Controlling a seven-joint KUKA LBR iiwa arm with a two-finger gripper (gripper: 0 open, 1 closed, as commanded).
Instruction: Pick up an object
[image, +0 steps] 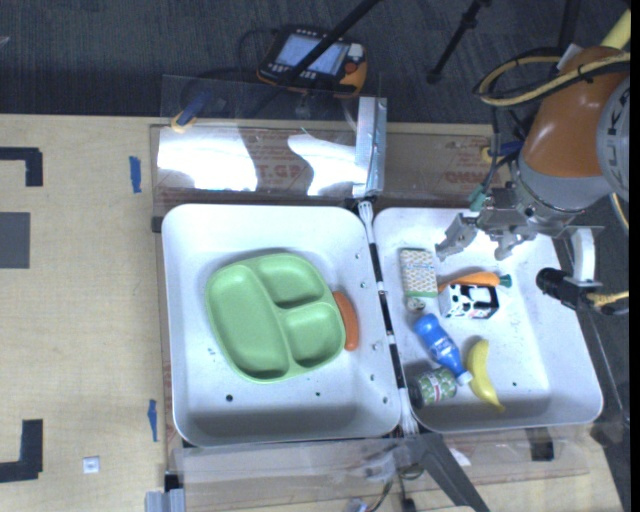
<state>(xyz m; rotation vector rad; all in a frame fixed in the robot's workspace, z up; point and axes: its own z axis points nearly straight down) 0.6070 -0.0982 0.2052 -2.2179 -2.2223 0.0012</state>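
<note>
Arm reaching in over right bin's (570, 395) far right corner, pincer (488, 238) fingers spread, clamped on nothing, hovering above carrot (468, 281) and black-white cow toy (471, 301), with blue bottle (438, 343), banana (483, 372), green can (436, 385) toward near edge; green tray (272, 316) in left bin (190, 300).

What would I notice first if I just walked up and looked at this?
Probably the big green divided plate in the left bin, with an orange thing tucked against its right edge. Next, the jumble in the right bin: a blue bottle, a yellow banana and a black-and-white toy. Above them hangs the robot's gripper, at the far end of that bin.
</note>
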